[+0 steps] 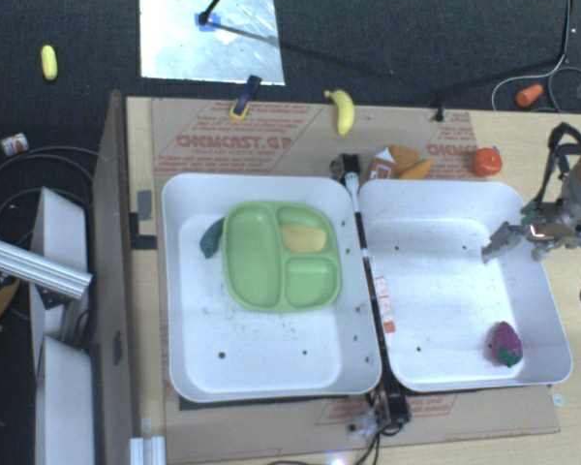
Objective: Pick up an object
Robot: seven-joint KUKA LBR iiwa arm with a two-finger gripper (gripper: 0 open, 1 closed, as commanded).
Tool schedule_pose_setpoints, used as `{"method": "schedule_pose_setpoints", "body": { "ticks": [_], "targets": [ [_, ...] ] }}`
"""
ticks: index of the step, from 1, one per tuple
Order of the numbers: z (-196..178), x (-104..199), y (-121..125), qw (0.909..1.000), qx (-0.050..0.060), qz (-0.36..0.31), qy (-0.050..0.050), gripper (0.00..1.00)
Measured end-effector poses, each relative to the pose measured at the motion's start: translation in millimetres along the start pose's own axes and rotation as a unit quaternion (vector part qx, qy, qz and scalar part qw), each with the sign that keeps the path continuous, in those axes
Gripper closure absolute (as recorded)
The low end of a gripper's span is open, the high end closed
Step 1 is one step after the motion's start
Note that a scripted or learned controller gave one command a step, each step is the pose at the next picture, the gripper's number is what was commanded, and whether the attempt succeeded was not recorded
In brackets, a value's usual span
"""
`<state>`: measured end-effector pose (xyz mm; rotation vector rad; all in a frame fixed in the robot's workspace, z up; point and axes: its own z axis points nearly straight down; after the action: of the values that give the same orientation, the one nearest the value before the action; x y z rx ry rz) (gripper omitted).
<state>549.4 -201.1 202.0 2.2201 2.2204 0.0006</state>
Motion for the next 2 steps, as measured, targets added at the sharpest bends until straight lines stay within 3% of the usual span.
{"method": "schedule_pose_setpoints", "body": {
  "ticks": [1, 2],
  "targets": [
    [-17.0, -5.8, -22.5, 1.0, 0.0, 0.0, 0.0, 0.0],
    [58.9, -5.2, -65.8, 1.0, 0.004, 0.001, 0.002, 0.0]
  ]
}}
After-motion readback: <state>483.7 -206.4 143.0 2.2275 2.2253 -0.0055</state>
